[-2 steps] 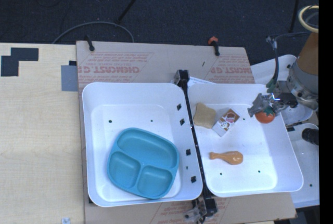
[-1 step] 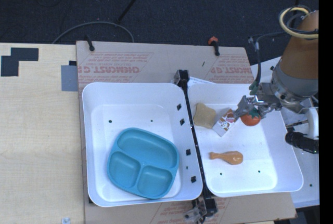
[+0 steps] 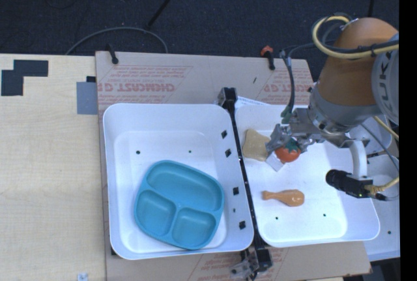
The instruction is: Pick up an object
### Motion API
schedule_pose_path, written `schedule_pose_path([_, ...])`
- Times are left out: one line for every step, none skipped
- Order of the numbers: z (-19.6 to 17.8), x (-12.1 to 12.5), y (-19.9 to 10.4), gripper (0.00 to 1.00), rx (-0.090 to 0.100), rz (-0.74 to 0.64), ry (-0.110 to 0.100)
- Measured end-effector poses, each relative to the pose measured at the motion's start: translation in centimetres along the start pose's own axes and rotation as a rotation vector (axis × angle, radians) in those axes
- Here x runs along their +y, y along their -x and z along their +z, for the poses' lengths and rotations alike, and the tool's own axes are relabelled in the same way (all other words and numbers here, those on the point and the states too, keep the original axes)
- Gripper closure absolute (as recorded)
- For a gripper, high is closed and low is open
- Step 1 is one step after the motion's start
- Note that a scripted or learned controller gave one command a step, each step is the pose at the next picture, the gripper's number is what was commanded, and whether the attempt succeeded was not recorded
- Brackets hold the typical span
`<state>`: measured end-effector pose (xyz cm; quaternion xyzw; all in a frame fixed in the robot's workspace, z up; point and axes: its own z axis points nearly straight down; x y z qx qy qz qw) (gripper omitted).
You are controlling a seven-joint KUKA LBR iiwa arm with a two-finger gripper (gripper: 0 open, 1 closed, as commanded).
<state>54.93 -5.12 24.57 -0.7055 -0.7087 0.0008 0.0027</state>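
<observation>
In the right bin [image 3: 365, 224] my gripper [image 3: 285, 146] hangs low over the bin's upper left part, with a small red-orange round object [image 3: 287, 154] sitting between its fingers. A tan block [image 3: 255, 145] lies just left of the gripper, touching or nearly touching it. An orange chicken-leg-shaped toy [image 3: 285, 197] lies on the bin floor below the gripper, apart from it. The grey arm with its orange band [image 3: 355, 61] comes in from the upper right.
The left bin [image 3: 120, 143] holds a blue divided plate [image 3: 178, 204] in its lower half. A black divider [image 3: 238, 175] runs between the bins. A black cylindrical part [image 3: 345, 183] sticks out at the right bin's right side. Cardboard lies under both bins.
</observation>
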Motion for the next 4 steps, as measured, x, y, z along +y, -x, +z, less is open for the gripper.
schedule_pose_path([-0.3,-1.1,-5.2,1.00,0.000,0.000,0.000])
schedule_pose_path([-0.3,-0.9,-10.5,1.00,-0.001,0.000,0.001])
schedule_pose_path([1.2,-2.3,-16.1,1.00,-0.001,-0.001,-0.002])
schedule_pose_path([1.1,-2.3,-15.9,0.00,-0.003,0.003,0.000])
